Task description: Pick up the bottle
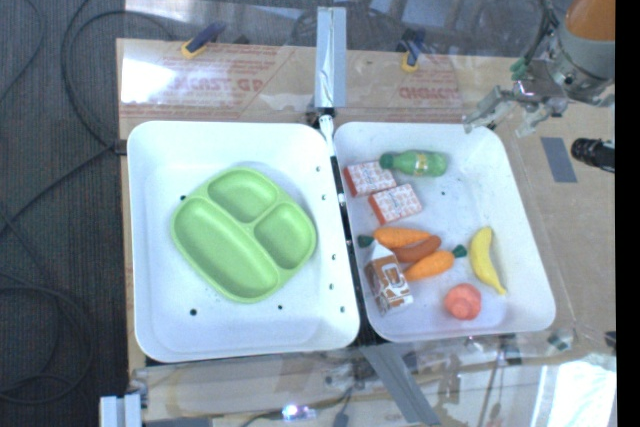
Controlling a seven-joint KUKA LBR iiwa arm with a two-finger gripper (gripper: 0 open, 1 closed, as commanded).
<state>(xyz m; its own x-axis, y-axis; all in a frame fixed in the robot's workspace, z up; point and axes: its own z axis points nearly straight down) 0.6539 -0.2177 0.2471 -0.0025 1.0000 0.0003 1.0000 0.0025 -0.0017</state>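
A small green bottle (414,162) with a yellow label lies on its side near the far edge of the right bin (520,215). My gripper (505,113) hangs above that bin's far right corner, right of the bottle and apart from it. Its fingers are spread open with nothing between them.
The right bin also holds two red boxes (383,191), carrots (413,250), a banana (486,259), a small carton (389,282) and a red tomato (462,301). A green divided plate (243,232) sits in the left bin (160,315). Cables lie on the floor at left.
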